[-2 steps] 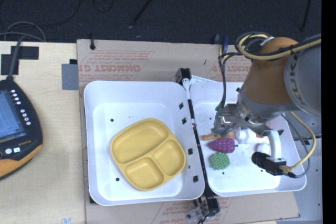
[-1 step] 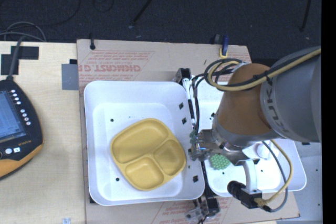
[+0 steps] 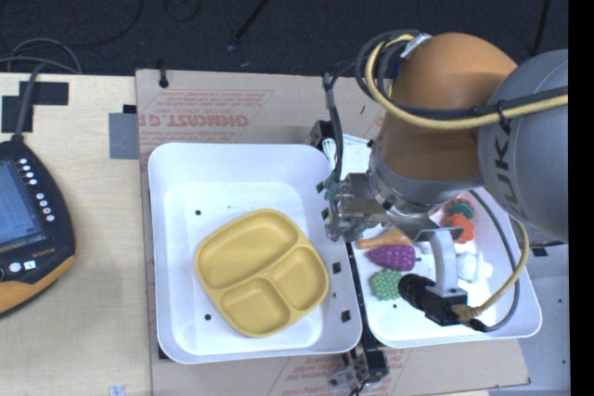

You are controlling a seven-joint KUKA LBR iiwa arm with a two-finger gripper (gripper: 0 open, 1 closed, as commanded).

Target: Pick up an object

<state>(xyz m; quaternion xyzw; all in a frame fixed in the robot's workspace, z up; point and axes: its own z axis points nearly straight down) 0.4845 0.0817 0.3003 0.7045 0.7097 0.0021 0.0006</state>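
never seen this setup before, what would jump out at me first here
The big grey arm with its orange band dominates the right side, leaning over the right bin. Beneath it lie small toy foods, among them a purple grape bunch and a green piece. In the left bin a yellow divided plate sits alone.

Bench (image 3: 83,121) bearing two bins
A cardboard sheet (image 3: 213,111) is lying under the left bin (image 3: 176,190) and right bin (image 3: 524,315); a pendant (image 3: 23,218) is resting beside them.
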